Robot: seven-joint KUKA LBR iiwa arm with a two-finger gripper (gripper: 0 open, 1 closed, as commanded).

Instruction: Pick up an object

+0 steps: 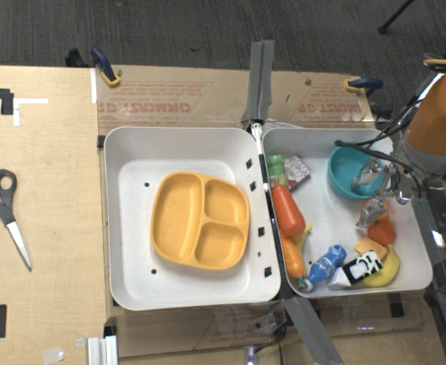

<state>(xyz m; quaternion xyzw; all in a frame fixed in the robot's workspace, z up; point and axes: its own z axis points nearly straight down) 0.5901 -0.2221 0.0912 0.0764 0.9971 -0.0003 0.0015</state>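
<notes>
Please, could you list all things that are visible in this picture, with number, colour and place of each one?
divided plate: 1, yellow-orange, left bin
carrots: 2, orange, right bin, left side
bowl: 1, teal, right bin, back
bottle: 1, blue, right bin, front
banana: 1, yellow, right bin, front right corner
small packet: 1, pink-grey, right bin, back left
scissors: 1, grey handles, bench at far left
clamps: 2, blue, on cardboard behind the bins
arm: 1, grey with orange band, right
claw: 1, metallic, above right bin
</notes>
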